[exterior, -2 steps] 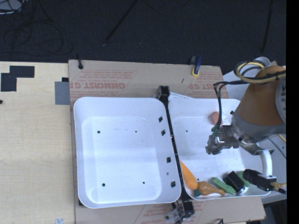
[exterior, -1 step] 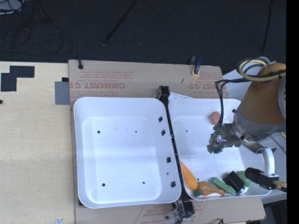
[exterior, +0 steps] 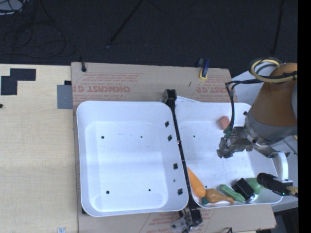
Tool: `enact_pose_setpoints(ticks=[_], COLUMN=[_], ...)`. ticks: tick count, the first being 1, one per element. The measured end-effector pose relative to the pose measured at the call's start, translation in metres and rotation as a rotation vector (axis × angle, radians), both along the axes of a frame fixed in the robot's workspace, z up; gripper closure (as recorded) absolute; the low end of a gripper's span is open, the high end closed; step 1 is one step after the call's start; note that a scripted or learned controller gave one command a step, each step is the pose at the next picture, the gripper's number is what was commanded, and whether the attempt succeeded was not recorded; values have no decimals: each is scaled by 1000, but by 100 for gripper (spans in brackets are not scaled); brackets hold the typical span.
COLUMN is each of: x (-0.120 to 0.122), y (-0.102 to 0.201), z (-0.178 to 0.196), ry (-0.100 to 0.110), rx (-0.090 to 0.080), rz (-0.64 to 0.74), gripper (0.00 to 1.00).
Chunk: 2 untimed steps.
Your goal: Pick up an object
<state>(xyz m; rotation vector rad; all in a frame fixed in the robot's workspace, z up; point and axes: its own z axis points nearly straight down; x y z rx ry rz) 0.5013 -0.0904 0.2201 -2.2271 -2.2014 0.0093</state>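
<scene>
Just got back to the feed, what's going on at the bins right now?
The arm reaches in from the right, and its gripper is low over the middle of the right bin, just below a small pink object. It does not visibly hold anything. An orange carrot-like piece, a tan piece and a green piece lie along that bin's near edge, apart from the gripper.

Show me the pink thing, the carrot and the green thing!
Pink thing [exterior: 223, 122]: camera view, its middle.
Carrot [exterior: 196, 181]: camera view, its middle.
Green thing [exterior: 231, 192]: camera view, its middle.
</scene>
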Motion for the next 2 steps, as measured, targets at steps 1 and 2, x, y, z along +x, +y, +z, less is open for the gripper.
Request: enact_pose_setpoints(ticks=[1,2], x=[0,1], y=[-1,-1], z=[9,18], ry=[1,1], rx=[0,0], rz=[2,5], gripper=[100,100])
